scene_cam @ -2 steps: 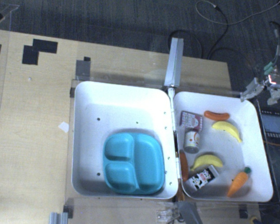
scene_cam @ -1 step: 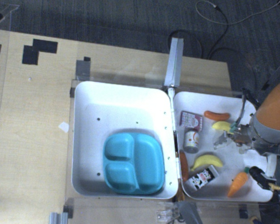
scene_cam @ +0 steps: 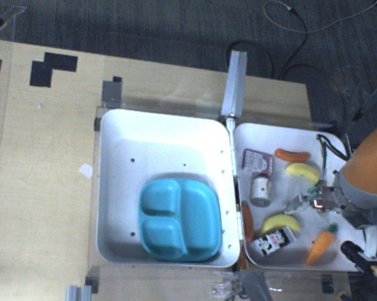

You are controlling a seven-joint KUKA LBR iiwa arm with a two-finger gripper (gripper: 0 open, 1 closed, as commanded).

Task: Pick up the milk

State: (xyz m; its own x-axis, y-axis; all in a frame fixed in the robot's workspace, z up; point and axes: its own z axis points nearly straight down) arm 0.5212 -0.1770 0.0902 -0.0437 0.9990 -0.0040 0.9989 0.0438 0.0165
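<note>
The milk (scene_cam: 274, 241) is a small black-and-white carton lying on its side near the front wall of the right bin (scene_cam: 308, 133). It touches the front banana (scene_cam: 282, 221) just behind it. My gripper (scene_cam: 304, 201) hangs over the middle of the right bin, behind and to the right of the milk and well apart from it. It sits between the two bananas, with nothing visibly held. The grey arm with its orange band (scene_cam: 374, 159) comes in from the right.
The right bin also holds a carrot (scene_cam: 321, 247), a second banana (scene_cam: 303, 170), a sausage (scene_cam: 292, 155), another sausage (scene_cam: 246, 222) by the left wall, a can (scene_cam: 260, 190) and a maroon packet (scene_cam: 256, 161). A blue divided tray (scene_cam: 181, 218) lies in the left bin (scene_cam: 117, 173).
</note>
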